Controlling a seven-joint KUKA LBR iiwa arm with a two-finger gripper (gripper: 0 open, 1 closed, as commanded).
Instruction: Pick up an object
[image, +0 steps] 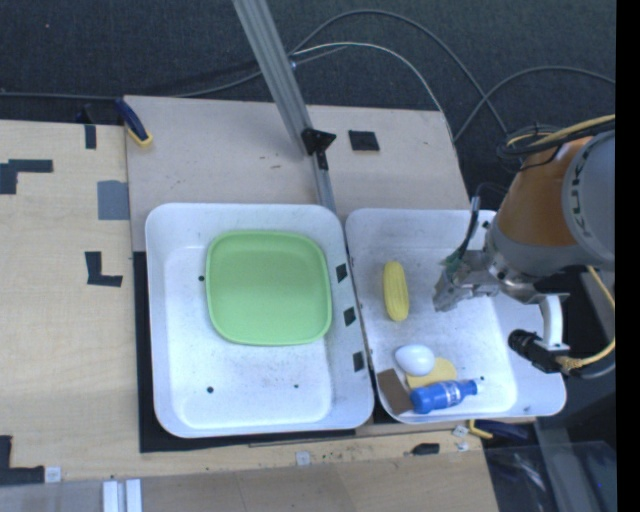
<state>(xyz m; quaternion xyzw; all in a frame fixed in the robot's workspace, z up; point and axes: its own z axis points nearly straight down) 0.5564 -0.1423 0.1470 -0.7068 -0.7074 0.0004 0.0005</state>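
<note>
Yellow corn (396, 290) lies lengthwise on the floor of the right bin (430, 225), apart from the other things and so, in my judgement, your easiest pick; the gripper (452, 291) hangs just to its right, low over the same bin, near the cob but not touching it. Nothing sits between the jaws, and you cannot tell from this slant how wide they stand; the tips are small and dark against the arm's wrist. Near the bin's front edge 3 things crowd together: a white egg-like piece (414, 358), a yellow block (437, 372) partly under it, and a blue bottle (443, 396) lying on its side; a brown flap (388, 388) beside them is hard to identify. The left bin (175, 300) holds 1 green plate (268, 288), lying flat.
</note>
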